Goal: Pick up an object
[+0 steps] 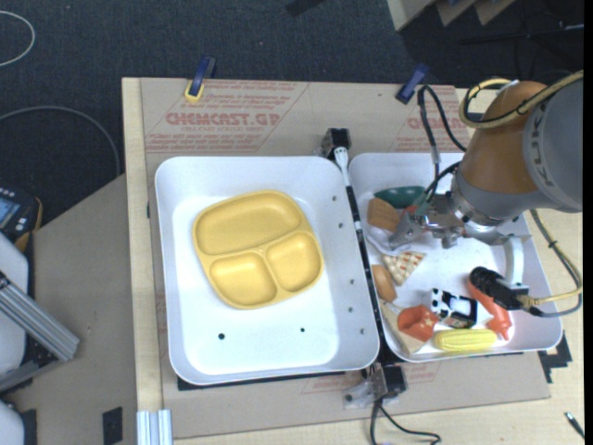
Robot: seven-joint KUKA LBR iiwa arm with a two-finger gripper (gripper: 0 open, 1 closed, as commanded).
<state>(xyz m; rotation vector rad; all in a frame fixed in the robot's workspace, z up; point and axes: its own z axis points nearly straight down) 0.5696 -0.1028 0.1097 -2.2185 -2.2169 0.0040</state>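
I see two white bins side by side. The left bin (185, 193) has a big yellow plate (257, 247) with three parts in it. My arm (519, 146) comes in over the right bin (547, 336). The gripper (414, 222) is low among the toys. I cannot tell how it is set. Near it are a brown block (381, 215), a green toy (401, 195), a red toy (415, 321) and yellow corn (465, 340).

Small toys (435, 304) scattered in the right white bin (547, 336), none lifted
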